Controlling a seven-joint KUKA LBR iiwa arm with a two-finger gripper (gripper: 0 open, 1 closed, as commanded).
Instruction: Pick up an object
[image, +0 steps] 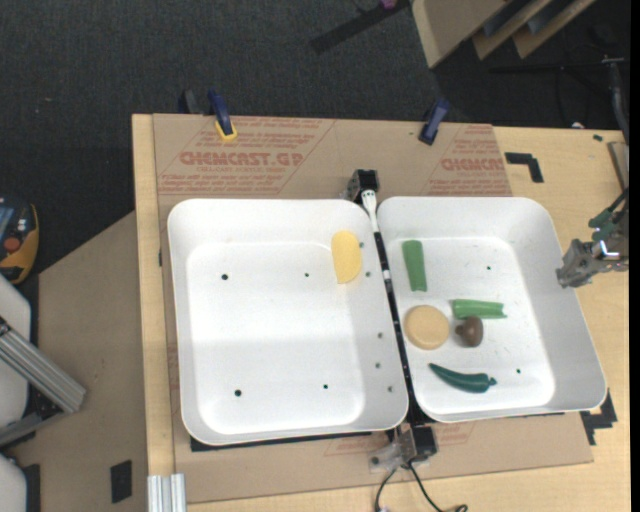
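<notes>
Right now the claw (583, 262) hangs past the right bin's (540, 225) edge, grip unclear, with the nearest pick, a green stick (478, 310), lying sideways to its left.

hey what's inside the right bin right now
The right bin holds five things: an upright light green block, a round tan disc, a green bar, a small brown ball touching the bar, and a dark green pepper. Nothing covers them.
</notes>
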